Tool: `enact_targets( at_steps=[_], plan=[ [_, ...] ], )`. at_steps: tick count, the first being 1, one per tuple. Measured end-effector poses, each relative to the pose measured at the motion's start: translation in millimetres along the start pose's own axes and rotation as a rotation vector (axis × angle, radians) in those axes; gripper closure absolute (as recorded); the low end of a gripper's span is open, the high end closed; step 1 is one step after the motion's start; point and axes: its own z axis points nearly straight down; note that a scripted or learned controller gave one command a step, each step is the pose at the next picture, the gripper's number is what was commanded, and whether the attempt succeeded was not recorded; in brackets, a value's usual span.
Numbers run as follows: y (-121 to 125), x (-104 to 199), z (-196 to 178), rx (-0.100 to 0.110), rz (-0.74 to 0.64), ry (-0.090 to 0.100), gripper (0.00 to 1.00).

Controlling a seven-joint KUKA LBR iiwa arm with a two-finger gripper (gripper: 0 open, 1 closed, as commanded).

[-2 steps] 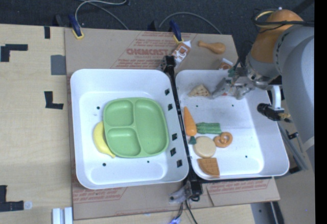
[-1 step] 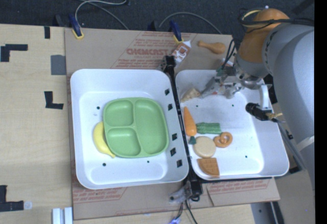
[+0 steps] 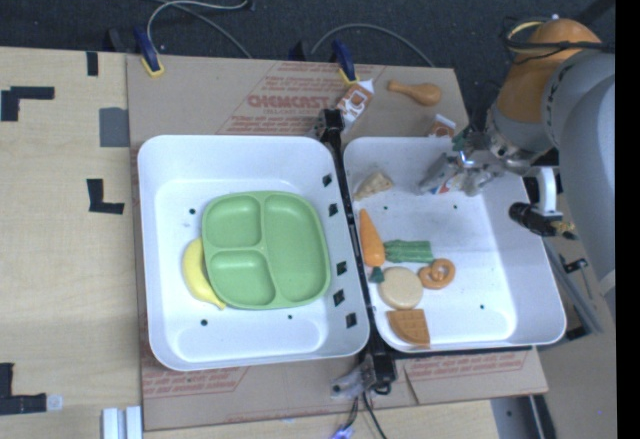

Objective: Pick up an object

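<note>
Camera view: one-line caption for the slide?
KUKA arm's gripper over the right bin of toy food; green divided plate and banana in the left bin.

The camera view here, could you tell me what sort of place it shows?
Probably a robotics lab bench: a robot arm reaching over two white bins, toy food such as a carrot, and loose cables.

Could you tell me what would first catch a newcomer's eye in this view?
The bright green divided plate fills the middle of the left bin, a banana tucked against its left edge. In the right bin, toy foods cluster near the divider, led by an orange carrot.
</note>
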Motion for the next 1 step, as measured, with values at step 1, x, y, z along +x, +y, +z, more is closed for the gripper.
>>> enact_targets(
  at_steps=[1],
  plan=[
    [2.1, 46.2, -17.2, -0.016, -0.002, -0.007, 0.0]
  ],
)
